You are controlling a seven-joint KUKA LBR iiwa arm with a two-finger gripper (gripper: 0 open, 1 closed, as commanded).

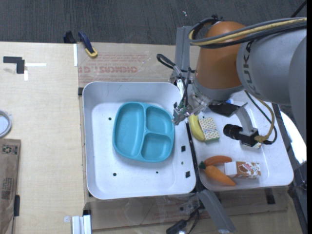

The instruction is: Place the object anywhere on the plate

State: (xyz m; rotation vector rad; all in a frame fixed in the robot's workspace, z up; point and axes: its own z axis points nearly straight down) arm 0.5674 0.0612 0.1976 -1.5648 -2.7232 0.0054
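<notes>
Carrots: two orange, tapered, smooth, lying side by side at the near edge of the right bin.
Carton: small box with white, brown and red print, just beside the carrots; its writing is too small to read.
Left bin: shallow, white, rounded corners, smooth walls, a few dark dots on the floor.
Plate: turquoise, glossy, rounded, split into three compartments; rests on the left bin's floor.
Banana: yellow, curved, smooth, in the right bin near the divide between bins, apart from the plate.
Sponge block: pale rectangular pad with speckled face, touching the banana's right side.
Tool: metal fingers at the rim between the bins, just left of the banana; cannot tell how wide they stand.
Arm: grey casing, orange band, letters "KUK" readable.
Table: light wood-grain; a brown sheet beyond the bins bears mirrored print I cannot read with certainty.
</notes>
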